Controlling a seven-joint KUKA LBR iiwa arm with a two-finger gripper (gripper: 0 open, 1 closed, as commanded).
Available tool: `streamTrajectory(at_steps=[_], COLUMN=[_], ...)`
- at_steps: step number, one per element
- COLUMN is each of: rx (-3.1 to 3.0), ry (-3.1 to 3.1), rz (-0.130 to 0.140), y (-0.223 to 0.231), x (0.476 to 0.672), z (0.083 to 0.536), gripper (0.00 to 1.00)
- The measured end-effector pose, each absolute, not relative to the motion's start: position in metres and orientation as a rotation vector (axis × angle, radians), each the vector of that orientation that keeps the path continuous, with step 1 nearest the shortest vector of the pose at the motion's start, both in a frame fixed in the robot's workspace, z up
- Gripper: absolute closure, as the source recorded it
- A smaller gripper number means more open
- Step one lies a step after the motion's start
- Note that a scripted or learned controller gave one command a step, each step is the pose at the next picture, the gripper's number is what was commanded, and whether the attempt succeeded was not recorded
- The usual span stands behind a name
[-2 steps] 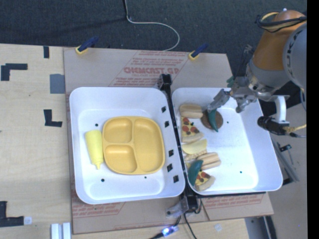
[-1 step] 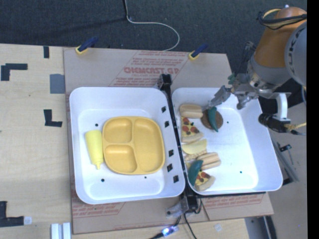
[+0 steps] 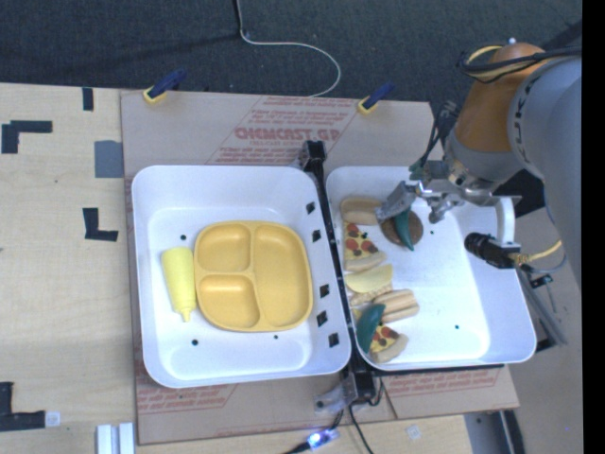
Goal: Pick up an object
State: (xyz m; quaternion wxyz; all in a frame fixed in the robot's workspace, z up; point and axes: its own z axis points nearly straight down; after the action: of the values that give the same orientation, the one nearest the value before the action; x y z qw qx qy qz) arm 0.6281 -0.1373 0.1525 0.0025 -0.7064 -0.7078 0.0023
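My gripper (image 3: 409, 214) hangs over the upper left part of the right bin (image 3: 477, 339), on the grey arm with its orange band (image 3: 492, 102). Its two grey fingers (image 3: 389, 206) stand spread apart, open. A small teal and brown toy (image 3: 406, 229) lies just beneath the gap between them; the fingers do not close on it. Along the bin's left side lie toy foods: a tan piece (image 3: 357, 208), a pizza slice (image 3: 360, 244), a pale piece (image 3: 369, 279), a bun (image 3: 395, 305) and a teal-topped pizza piece (image 3: 376, 334).
The left bin (image 3: 161, 348) holds a yellow divided plate (image 3: 253, 274) and a yellow bottle-like toy (image 3: 179, 280). A black divider (image 3: 326, 244) separates the bins. A black attachment on the arm (image 3: 490, 248) hangs over the right bin's right side.
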Motion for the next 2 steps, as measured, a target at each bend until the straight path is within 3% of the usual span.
streamTrajectory(at_steps=[1, 2], rx=[-2.22, -2.222], ry=[-2.224, -2.227], rz=[0.004, 0.0], y=[-0.1386, -0.139], x=[0.6238, 0.6258], z=[0.0901, 0.0885], gripper=[0.0, 0.0])
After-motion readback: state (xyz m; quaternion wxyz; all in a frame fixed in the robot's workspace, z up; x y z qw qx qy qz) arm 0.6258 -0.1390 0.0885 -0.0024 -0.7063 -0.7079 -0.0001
